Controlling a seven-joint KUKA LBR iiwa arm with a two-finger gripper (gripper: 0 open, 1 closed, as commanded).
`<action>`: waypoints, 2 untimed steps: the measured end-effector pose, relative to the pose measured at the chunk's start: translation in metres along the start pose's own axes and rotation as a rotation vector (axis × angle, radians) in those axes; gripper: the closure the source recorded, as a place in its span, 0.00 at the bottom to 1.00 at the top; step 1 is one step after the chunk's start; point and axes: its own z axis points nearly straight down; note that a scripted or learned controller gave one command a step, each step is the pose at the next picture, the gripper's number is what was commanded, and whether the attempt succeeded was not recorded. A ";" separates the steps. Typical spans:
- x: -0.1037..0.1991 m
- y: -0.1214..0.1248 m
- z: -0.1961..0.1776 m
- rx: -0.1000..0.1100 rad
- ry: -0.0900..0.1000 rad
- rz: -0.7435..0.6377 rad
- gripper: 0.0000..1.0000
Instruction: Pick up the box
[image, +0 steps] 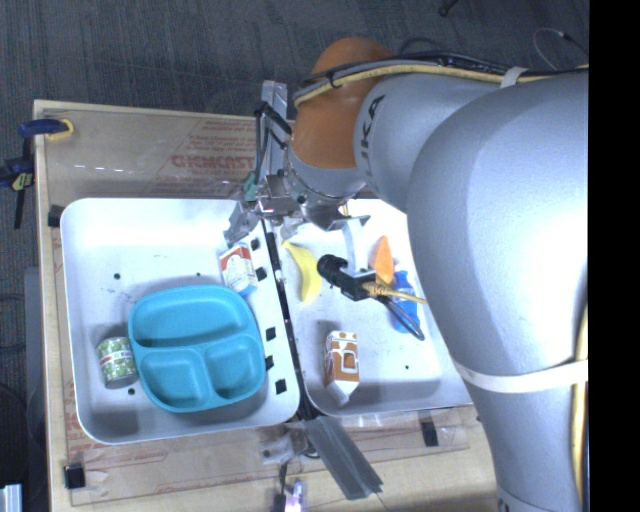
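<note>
A small red and white box (237, 268) lies in the left bin (90, 230), against the divider and just above the blue tray. My gripper (246, 222) hangs directly above the box's far end, over the divider between the bins, with the grey arm and its orange band behind it to the right. A brown and white carton (341, 362) stands in the right bin (420, 385) near its front edge, well clear of the gripper.
A blue three-compartment tray (195, 347) fills the front of the left bin, with a green-labelled can (116, 361) at its left. The right bin holds a yellow banana (303, 272), an orange carrot (382, 258) and a blue object (405, 308).
</note>
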 end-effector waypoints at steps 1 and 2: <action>0.003 -0.005 0.001 0.004 0.001 -0.007 0.00; 0.001 -0.020 0.001 0.004 0.000 -0.032 0.00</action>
